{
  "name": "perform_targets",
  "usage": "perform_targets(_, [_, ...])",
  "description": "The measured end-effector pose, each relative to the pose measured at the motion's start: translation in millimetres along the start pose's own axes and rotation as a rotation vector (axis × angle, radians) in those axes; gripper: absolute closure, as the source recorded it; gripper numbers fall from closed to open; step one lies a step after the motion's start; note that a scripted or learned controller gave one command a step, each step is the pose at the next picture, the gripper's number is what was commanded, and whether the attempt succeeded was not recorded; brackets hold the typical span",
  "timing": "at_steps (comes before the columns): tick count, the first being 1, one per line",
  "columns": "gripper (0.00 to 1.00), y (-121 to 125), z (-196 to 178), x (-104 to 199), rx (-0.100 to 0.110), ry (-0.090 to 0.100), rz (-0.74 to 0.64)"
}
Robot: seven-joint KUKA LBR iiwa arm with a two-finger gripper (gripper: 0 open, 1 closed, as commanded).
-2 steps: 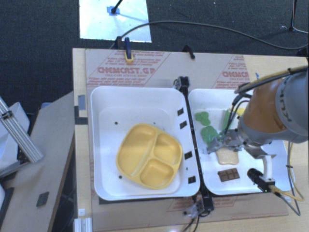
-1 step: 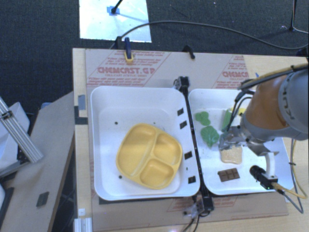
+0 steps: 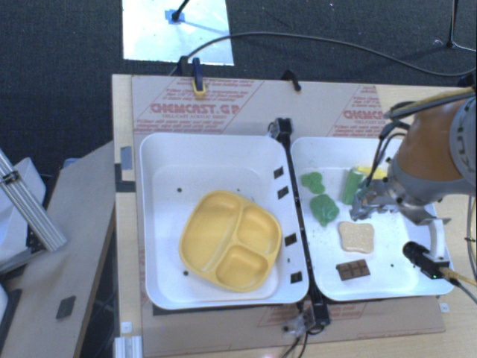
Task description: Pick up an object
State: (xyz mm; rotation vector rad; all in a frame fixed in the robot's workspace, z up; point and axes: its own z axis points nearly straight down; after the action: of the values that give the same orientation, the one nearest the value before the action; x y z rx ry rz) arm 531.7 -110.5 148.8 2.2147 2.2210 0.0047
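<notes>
The right bin (image 3: 387,286) holds several toy foods. A pale slice of toast (image 3: 356,236) lies near its middle, with a brown chocolate bar (image 3: 352,270) just in front of it. Two green leafy pieces (image 3: 311,181) (image 3: 325,209) sit by the bin's left wall. A green oblong piece (image 3: 352,186) and a small yellow piece (image 3: 373,173) lie at the back. My gripper (image 3: 361,207) hangs low in this bin, just above the toast and right beside the green oblong piece. Nothing shows in its grasp.
The left bin (image 3: 160,200) holds a yellow divided plate (image 3: 231,239). A black divider (image 3: 294,215) runs between the two bins. The arm's orange band (image 3: 436,144) reaches over the right bin's back right corner.
</notes>
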Motion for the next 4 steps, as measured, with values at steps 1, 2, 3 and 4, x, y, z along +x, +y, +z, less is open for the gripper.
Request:
perform_targets(1, [1.00, -3, -45, 4, 0.000, 0.001, -0.002])
perform_targets(2, [1.00, -4, -103, -6, -0.002, 0.000, -0.001])
perform_targets(3, [1.00, -6, -95, 54, 0.004, 0.003, -0.006])
perform_targets(4, [1.00, -3, -101, 110, 0.004, 0.004, -0.008])
